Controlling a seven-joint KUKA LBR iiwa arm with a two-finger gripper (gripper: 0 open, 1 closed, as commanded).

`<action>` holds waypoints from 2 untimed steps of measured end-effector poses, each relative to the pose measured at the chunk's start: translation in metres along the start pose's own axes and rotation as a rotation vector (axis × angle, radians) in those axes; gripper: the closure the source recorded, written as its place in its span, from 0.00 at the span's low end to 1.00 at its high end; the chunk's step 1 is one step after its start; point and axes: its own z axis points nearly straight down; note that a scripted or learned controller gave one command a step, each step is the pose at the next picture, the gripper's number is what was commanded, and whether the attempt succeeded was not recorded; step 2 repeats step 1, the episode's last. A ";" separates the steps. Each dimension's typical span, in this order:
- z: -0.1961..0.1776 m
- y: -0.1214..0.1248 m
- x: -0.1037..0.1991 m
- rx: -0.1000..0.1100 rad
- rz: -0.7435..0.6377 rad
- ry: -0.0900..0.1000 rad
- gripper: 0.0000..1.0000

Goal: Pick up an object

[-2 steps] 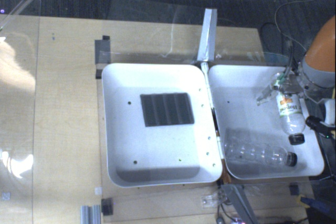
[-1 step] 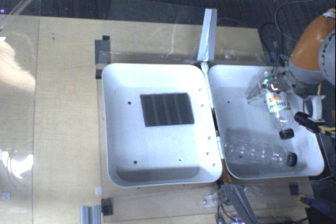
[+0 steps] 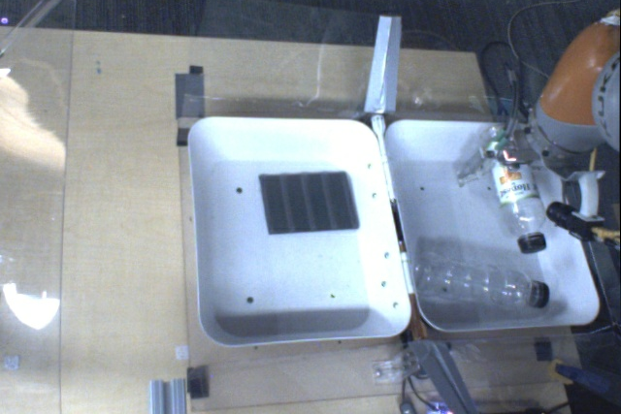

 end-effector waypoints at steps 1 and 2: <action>-0.079 0.038 0.042 0.003 -0.098 0.002 1.00; -0.079 0.038 0.042 0.003 -0.098 0.002 1.00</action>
